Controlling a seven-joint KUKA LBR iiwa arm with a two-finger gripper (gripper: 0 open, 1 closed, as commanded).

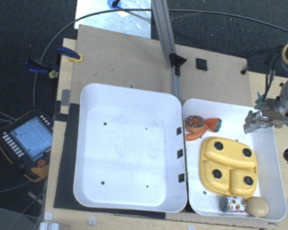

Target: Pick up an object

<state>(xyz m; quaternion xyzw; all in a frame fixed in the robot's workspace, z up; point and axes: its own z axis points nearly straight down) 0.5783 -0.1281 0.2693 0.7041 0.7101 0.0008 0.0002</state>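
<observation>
The right bin (pixel 278 184) holds a large yellow moulded piece (pixel 228 166) with dark holes in its middle. At the bin's upper left lie a round orange-brown item (pixel 194 123) and an orange-red piece (pixel 212 124) beside it. A small can (pixel 231 204) and a tan round object (pixel 257 206) rest at the near edge. My gripper (pixel 253 122) hangs over the bin's far right corner, above and to the right of the yellow piece, with nothing visible between its fingers.
The left bin (pixel 86 130) sits beside the right one, sharing a middle wall. A metal pole (pixel 164 24) slants in from the top. A teach pendant (pixel 26 140) and cables lie off the bench to the left.
</observation>
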